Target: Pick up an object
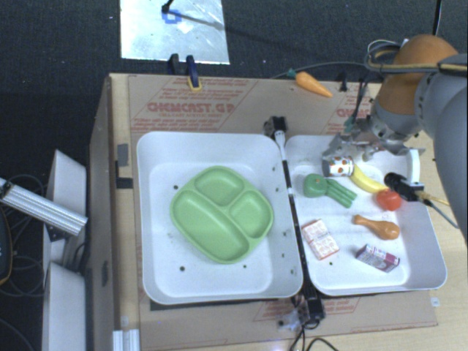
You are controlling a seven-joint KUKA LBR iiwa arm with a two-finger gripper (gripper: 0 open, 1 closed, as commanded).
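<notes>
My gripper [338,161] hangs low over the far part of the right bin [431,265], right beside the yellow banana [367,179] and just above the green toy utensil [327,189]. A red tomato [390,200] lies to the right of the banana. Nearer the front lie an orange drumstick-shaped toy [378,226], a pink-and-white packet [319,239] and a small wrapped pack [378,257]. Nothing is visibly lifted off the bin floor.
The left bin [157,269] holds a green divided plate [221,213]. An orange carrot [313,84] lies on the cardboard behind the bins. A blue clamp [192,71] stands at the bench's far edge. The divider [291,196] runs between the bins.
</notes>
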